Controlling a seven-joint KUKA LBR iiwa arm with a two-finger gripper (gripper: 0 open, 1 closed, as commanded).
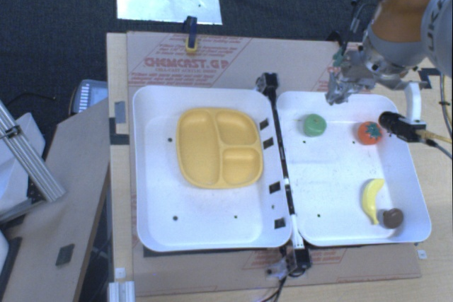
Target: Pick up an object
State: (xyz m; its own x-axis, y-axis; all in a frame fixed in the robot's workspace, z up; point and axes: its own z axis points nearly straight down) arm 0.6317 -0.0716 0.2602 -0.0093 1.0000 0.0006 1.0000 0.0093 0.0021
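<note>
Tool (338,95) hangs over the right bin's (354,223) far edge, grasping nothing visible; its opening I cannot tell. Green object (313,125) lies just below-left of it, probably the nearest pick.

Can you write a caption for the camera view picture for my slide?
Robot gripper above right bin with green ball, tomato, banana; yellow tray left.

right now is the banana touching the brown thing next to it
Touching: the camera view shows the banana's lower end meeting the brown object with no gap.
</note>
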